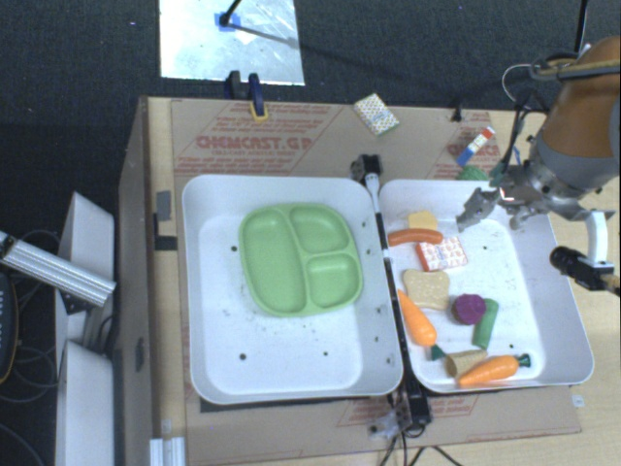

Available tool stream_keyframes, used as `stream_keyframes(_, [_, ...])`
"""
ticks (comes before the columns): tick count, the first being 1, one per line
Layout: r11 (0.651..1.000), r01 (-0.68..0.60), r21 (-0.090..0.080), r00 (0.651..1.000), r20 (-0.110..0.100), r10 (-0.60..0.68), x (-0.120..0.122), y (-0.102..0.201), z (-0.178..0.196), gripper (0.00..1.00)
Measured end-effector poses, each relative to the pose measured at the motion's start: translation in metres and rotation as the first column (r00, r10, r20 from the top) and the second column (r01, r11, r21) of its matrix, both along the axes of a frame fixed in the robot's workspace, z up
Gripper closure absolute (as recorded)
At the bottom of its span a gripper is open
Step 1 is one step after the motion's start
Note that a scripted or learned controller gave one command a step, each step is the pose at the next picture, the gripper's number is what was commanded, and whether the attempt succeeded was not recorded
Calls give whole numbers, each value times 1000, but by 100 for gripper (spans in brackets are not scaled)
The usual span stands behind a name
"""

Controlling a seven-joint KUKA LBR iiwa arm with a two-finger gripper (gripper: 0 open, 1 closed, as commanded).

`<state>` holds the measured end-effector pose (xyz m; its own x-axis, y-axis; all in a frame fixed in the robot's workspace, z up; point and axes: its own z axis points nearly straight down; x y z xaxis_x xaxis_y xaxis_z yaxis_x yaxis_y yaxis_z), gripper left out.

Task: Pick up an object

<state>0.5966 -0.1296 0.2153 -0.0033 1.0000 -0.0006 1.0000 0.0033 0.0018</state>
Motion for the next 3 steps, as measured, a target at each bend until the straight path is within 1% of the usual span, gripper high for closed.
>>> stream_keyframes(1, [1000, -2, -2, 1000, 12, 2, 45, 1, -125, 0])
stream_keyframes(2, [1000, -2, 1, 1000, 3, 2, 73, 24, -129, 0])
stream_keyframes(3, [1000, -4, -1, 1000, 6, 4, 74, 24, -118, 100])
